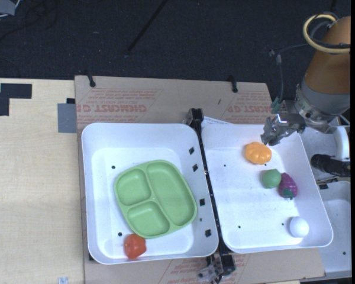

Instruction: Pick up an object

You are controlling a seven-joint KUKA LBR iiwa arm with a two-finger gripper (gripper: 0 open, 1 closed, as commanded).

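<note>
An orange, pumpkin-like toy (258, 153) lies in the right bin (248, 229), close to that bin's far wall. It sits flat on the bin floor, free of anything around it.

The gripper (272, 134) hangs just above and slightly to the right of the orange toy, over the bin's far rim. Nothing can be seen between its dark tips. The tips are too small and dark here to tell whether they are spread or closed. Behind the gripper, the grey arm (325, 96) with its orange band rises toward the upper right.

Nearer the camera from the orange toy, and a little to its right, lies a round green toy (271, 178). A purple, grape-like toy (288, 185) touches the green one on its right side. Farther still from the orange toy, near the bin's front right corner, rests a white ball (297, 226), well apart from the rest.

To the left of the orange toy, past the dark divider where the bins meet, is the left bin (100, 152). A light green plate (155, 198) with three compartments lies tilted in its middle. A red-orange toy (135, 245) sits just beside the plate's near edge, by the bin's front wall.

Both bins rest on a sheet of brown cardboard (165, 102) on a pale wooden bench (29, 188).
</note>
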